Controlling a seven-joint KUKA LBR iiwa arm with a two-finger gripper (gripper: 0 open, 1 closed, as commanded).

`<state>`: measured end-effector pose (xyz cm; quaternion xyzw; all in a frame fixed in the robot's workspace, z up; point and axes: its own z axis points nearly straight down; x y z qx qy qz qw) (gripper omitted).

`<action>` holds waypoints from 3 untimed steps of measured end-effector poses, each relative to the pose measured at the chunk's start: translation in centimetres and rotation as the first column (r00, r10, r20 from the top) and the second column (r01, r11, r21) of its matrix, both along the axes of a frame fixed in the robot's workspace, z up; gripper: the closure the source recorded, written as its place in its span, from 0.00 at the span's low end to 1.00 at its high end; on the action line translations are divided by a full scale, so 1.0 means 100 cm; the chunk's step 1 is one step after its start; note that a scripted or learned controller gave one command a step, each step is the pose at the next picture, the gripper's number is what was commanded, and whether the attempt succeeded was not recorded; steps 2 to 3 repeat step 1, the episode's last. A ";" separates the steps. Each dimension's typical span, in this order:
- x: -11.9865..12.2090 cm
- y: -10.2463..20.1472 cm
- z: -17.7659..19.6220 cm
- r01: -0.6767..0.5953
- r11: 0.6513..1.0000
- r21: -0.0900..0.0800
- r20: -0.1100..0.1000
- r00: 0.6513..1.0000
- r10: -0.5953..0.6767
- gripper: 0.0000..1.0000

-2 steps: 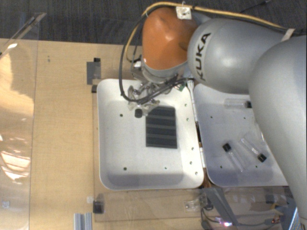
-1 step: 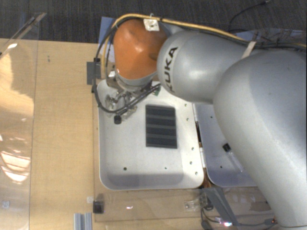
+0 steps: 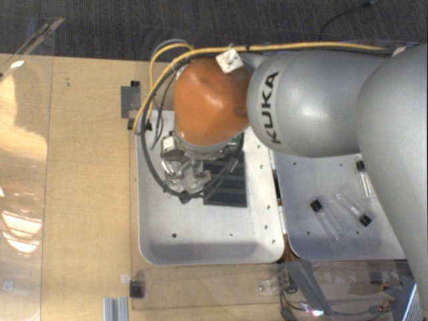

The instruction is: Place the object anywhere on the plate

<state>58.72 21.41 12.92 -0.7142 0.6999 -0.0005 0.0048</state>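
My gripper hangs low over the left bin, under the orange wrist band. Right beside it on the bin floor lies a dark ribbed plate, partly hidden by the wrist. In the right bin lie clear tubes with black caps: one near the middle, another to its right, and a third half hidden beneath the arm. I see nothing between the gripper and the plate.
The grey arm covers the upper part of both bins. Yellow and black cables loop from the wrist over the left bin's far left corner. The wooden bench stretches to the left, with a clear panel over it.
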 end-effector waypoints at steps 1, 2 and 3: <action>0.051 0.023 0.040 -0.300 0.954 -0.001 0.002 0.954 0.300 1.00; 0.051 0.023 0.040 -0.300 0.954 -0.001 0.002 0.954 0.300 1.00; 0.051 0.023 0.040 -0.300 0.954 -0.001 0.002 0.954 0.300 1.00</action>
